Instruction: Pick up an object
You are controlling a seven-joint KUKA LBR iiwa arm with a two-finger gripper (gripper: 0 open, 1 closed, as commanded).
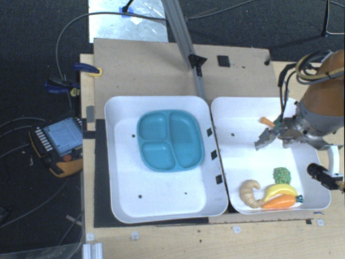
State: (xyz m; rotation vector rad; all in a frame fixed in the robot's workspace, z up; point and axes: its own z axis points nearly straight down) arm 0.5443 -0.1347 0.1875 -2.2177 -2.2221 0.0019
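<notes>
My gripper (265,140) hangs over the middle of the right bin (237,117), reaching in from the right on the grey arm with its orange band. No object shows in it. Toy foods lie together in that bin's near right corner. They are a green broccoli (281,174), a yellow banana (281,190), an orange carrot (280,202) and a tan croissant (250,193). The gripper is well above and to the left of the broccoli. A small orange piece (266,121) shows just behind the gripper; I cannot tell what it is.
The left bin (121,188) holds a blue divided plate (170,140). A grey pole (180,26) slants over the bench at the back. Cables and a small device (59,139) lie on the floor to the left.
</notes>
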